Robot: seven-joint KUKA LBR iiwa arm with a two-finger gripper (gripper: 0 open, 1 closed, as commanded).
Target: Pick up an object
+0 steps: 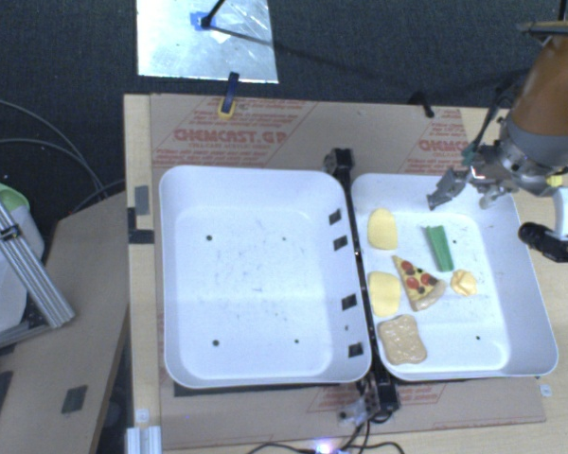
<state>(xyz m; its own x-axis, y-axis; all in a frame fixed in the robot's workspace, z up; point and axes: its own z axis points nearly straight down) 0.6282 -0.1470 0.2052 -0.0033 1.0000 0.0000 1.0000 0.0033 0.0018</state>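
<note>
Fingers hang spread and hold nothing over the right bin's far edge, above the green stick.

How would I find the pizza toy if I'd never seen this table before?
Look in the right white bin, the one that has all the toy food in it. Near its middle, the pizza slice lies just below the green stick, with a yellow piece on either side. It is the only triangle, tan with red dots on top.

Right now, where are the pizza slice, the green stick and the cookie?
pizza slice point(420, 283): camera view, its topped middle.
green stick point(439, 247): camera view, mid-length.
cookie point(402, 339): camera view, its centre.
</note>
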